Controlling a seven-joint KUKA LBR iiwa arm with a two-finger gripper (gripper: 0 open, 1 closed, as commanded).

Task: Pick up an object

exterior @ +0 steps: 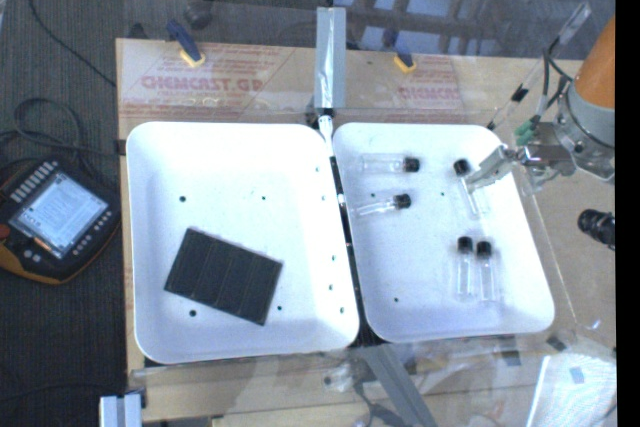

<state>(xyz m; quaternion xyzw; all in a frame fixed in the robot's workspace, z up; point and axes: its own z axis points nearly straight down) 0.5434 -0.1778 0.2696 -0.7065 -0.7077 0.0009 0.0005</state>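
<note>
Five small clear vials (468,267) with black caps lie scattered in the right bin (530,315); light, rigid, slick and breakable by the look; best pinched across the barrel; the hand (495,167) hovers at the bin's upper right, grip state unreadable.

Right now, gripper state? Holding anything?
Gripper: cannot be told whether open or closed; it sits above the right bin near a vial, with nothing seen in its grasp.

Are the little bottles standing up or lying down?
Lying down. Each little bottle rests on its side in the right bin, its clear body stretched out from its black cap.
</note>
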